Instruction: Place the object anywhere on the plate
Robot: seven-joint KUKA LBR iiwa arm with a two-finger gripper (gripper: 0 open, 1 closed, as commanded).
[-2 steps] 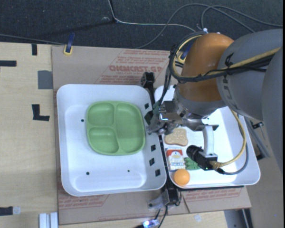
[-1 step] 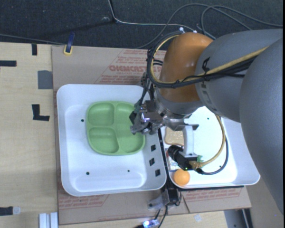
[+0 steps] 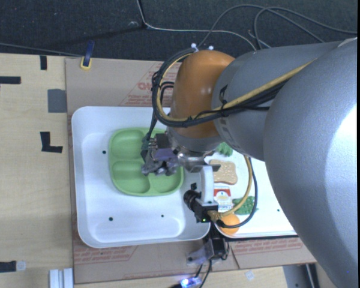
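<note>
My end effector (image 3: 158, 161) hangs over the right side of the green plate (image 3: 129, 161) in the left bin (image 3: 87, 179) — whether it pinches anything I cannot tell. Small items lie in the right bin (image 3: 270, 221) — likely light, stiff toys, best gripped across the narrow middle.

Even, fairly bright overhead light washes the white bin (image 3: 90, 179) with mild glare along its left rim; the arm (image 3: 300, 137) looms soft and out of focus, casting faint shadow onto the green plate (image 3: 129, 161), and the whole picture looks grainy
</note>
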